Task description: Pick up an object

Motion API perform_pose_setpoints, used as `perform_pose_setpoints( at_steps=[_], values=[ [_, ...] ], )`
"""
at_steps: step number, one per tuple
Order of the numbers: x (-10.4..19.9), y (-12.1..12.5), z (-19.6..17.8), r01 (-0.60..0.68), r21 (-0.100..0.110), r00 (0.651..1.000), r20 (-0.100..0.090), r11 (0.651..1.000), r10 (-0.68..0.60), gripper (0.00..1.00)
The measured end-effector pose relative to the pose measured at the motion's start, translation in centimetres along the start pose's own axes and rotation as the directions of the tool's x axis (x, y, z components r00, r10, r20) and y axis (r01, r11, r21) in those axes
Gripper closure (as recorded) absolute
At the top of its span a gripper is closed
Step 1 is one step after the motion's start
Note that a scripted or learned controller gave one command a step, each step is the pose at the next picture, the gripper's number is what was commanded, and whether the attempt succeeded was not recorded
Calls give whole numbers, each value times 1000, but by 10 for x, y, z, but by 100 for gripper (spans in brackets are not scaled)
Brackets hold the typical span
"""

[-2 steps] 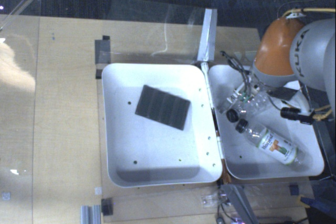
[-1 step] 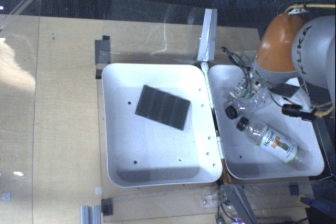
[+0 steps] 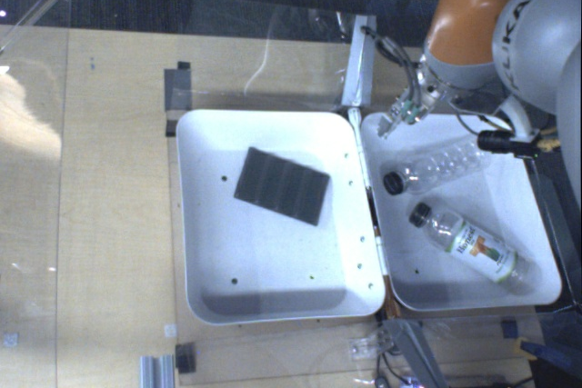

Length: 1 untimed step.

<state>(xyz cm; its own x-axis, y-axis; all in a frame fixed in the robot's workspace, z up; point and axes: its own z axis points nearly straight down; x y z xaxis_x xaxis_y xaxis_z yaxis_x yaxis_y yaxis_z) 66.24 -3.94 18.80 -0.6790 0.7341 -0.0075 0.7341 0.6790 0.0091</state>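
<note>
A: Pincer (image 3: 406,112) hangs over the far corner of the right bin (image 3: 536,223), close to the divider wall. Finger spread: cannot tell, too small and cluttered with cabling. Nothing visibly held.

B: Candidates? Clear bottle (image 3: 436,168) lies just below the pincer, black cap toward the divider. Labelled bottle (image 3: 468,245) lies further out, toward the near wall. Dark flat pad (image 3: 282,185) sits well apart in the left bin (image 3: 195,223).

A: Risks, judged: both bottles are round and slick, likely to roll or squirt out under a squeeze. The clear one may be hard to locate.

B: Room: the divider crowds the pincer on one side; descending there risks clipping the rim. Open floor lies between the two bottles. Worktop (image 3: 100,195) beyond is bare.
</note>
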Motion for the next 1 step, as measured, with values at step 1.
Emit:
perform_pose_setpoints(
  at_steps=[1],
  values=[
    [0,0,0,0,1,1000,-1,1000,0,0]
  ],
)
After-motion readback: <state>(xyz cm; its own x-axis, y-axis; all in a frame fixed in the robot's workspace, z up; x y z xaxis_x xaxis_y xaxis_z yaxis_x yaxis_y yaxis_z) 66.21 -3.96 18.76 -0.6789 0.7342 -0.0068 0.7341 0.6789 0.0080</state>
